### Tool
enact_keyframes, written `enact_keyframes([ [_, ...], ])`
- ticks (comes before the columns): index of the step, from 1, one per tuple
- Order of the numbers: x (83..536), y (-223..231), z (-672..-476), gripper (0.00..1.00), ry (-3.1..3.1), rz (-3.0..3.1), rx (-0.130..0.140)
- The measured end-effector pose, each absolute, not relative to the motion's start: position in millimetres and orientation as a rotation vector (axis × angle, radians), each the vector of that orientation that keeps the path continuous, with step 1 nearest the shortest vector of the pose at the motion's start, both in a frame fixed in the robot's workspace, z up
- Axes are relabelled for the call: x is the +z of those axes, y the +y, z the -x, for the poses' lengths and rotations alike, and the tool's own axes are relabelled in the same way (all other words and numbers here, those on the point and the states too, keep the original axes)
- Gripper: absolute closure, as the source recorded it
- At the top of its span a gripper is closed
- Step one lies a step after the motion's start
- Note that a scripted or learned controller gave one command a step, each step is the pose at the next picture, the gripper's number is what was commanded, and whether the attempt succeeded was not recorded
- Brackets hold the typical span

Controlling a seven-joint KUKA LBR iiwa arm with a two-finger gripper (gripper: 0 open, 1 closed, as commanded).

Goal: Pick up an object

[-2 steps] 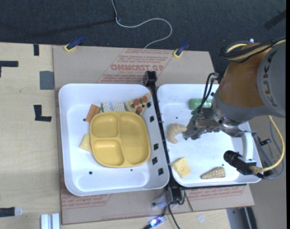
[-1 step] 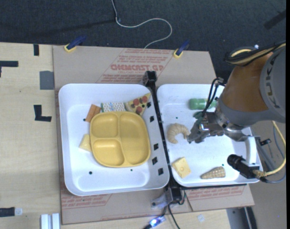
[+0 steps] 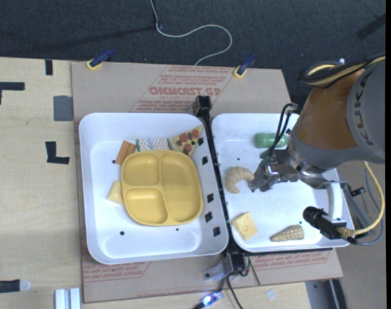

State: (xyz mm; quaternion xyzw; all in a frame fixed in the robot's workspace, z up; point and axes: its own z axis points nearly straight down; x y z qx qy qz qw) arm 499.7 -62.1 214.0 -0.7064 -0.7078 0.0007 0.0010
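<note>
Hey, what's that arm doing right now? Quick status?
Gripper low in right bin, beside croissant. Nothing seen held. Cheese wedge, cone, green piece lie apart; nothing blocking.

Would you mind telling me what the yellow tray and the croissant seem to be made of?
Yellow tray: probably moulded plastic; uniform colour, smooth matte surface, rounded compartment ridges. Croissant: likely a plastic or rubber toy; even tan colour and smooth segmented shape, though it is too small to tell for sure.
</note>
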Motion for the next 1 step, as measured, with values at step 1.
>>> enact_keyframes([
  [1,216.8,-60.5,-504.7,1.0,-2.222,2.219,0.001],
])
